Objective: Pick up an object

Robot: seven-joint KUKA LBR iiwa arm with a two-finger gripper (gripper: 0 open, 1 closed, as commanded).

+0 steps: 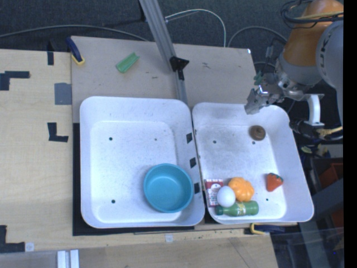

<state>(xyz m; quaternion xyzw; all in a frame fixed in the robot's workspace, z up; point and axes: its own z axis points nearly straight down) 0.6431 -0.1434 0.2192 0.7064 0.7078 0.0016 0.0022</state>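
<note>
The gripper (255, 103) hovers over the right bin's (290, 149) far rim; I cannot tell its state. A brown disc (257, 132) lies just below it, with open floor around.

Bowl (167, 187) sat in left bin (100, 116) near its front right corner, round disc (257, 132) lay alone toward right bin's (223, 116) back, ball (226, 196), bottle (239, 209), carton (213, 189) clustered at its front edge, gripper (254, 102) hung over its back rim.

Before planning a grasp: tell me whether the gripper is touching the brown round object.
Apart. The camera view shows bare white bin floor between the gripper, near the right bin's top edge, and the brown round object.
</note>
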